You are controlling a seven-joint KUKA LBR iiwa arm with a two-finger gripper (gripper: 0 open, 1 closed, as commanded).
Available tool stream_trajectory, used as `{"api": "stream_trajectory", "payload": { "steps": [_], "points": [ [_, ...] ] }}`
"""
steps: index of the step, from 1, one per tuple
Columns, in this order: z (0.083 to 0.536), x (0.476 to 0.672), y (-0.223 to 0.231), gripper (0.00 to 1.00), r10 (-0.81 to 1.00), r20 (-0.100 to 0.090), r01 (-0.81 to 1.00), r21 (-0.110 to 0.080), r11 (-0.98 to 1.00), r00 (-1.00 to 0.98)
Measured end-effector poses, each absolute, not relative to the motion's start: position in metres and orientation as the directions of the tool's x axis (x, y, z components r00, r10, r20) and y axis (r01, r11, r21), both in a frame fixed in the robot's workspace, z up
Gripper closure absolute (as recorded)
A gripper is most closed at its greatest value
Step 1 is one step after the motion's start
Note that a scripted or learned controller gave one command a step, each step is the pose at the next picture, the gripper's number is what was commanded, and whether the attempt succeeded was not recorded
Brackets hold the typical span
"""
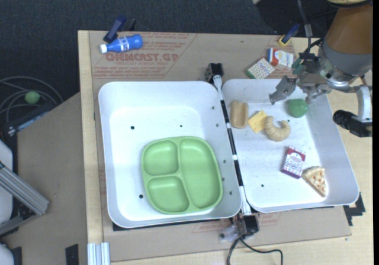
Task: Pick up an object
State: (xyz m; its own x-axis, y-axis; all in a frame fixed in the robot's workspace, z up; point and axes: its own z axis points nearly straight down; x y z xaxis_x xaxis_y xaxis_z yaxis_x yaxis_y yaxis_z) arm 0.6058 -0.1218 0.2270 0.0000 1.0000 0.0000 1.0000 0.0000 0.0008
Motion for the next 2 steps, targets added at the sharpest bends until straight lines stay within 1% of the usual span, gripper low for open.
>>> {"api": "stream_trajectory", "payload": {
  "steps": [1,2],
  "points": [
    [0.094,0.639,-0.215,0.00,1.000,0.004,1.000,0.001,0.003,-0.003],
    [0.085,0.667,-0.216,0.00,1.000,0.019,1.000,-0.015,0.004,-0.003]
  ]
}}
